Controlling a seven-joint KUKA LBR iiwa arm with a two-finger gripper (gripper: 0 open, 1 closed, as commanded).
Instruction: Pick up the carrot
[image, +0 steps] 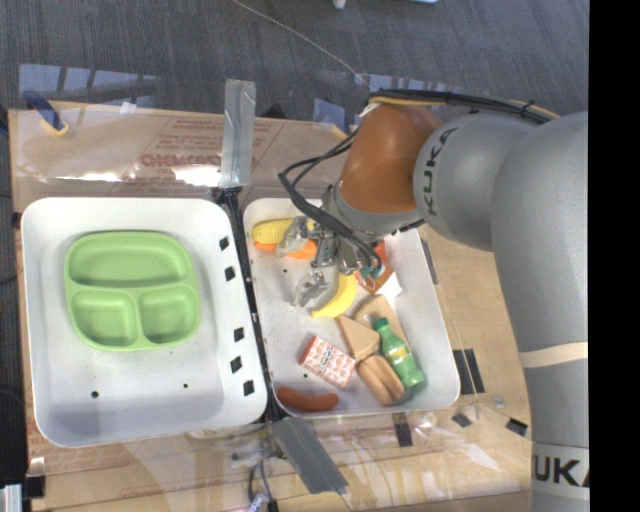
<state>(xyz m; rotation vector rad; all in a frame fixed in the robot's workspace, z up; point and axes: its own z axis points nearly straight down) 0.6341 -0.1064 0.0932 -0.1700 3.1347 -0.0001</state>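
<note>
At the near edge of the right bin (440, 345) lies a brown sausage (307, 400), and just beside it stand a small red and white box (328, 361) and a hot dog bun (378, 379). A green bottle (397, 352) lies against the bun, and a tan wedge like a slice of bread (356, 335) is between the box and the bottle. A little farther in, a yellow banana (338, 297) lies near the middle of the bin. The gripper (318, 283) hangs over this spot, close to the banana, and its metal fingers (309, 290) point down to the bin floor; I cannot tell how far they are open, and nothing is clearly seen between them. The carrot (300, 251) is the orange piece just behind the gripper, partly hidden by it, near the far left corner of the right bin. Beside it lies a yellow corn cob (270, 233). In the left bin (40, 330) rests a green plate with three compartments (132, 289). Both bins stand on the desk (100, 140), covered with brown cardboard.
</note>
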